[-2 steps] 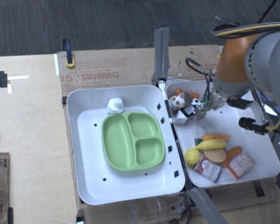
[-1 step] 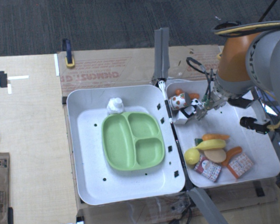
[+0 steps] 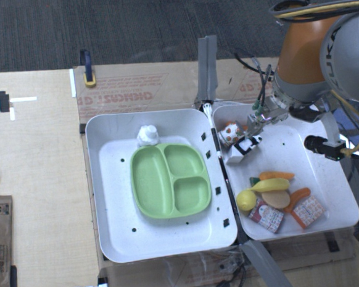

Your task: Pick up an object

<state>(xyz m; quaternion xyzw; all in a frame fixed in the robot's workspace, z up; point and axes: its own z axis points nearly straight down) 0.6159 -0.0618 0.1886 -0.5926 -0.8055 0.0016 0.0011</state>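
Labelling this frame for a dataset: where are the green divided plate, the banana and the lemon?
green divided plate (image 3: 170,180): camera view, on the ridge between its compartments.
banana (image 3: 270,185): camera view, middle of its yellow body.
lemon (image 3: 246,199): camera view, centre of the fruit.

A single fixed camera sits above the worktop (image 3: 31,151) and looks down at a slant, so the far edge of the scene, where dark floor (image 3: 126,20) runs across the top of the frame, appears beyond the worktop's back edge. The two white bins lie side by side near the middle: the left bin (image 3: 113,238) falls just left of centre and the right bin (image 3: 334,220) reaches toward the right border. The arm (image 3: 320,42) enters from the upper right, close to the lens and cut by the frame's edge. The view stands far enough back to take in both bins whole, together with bare worktop at the left.
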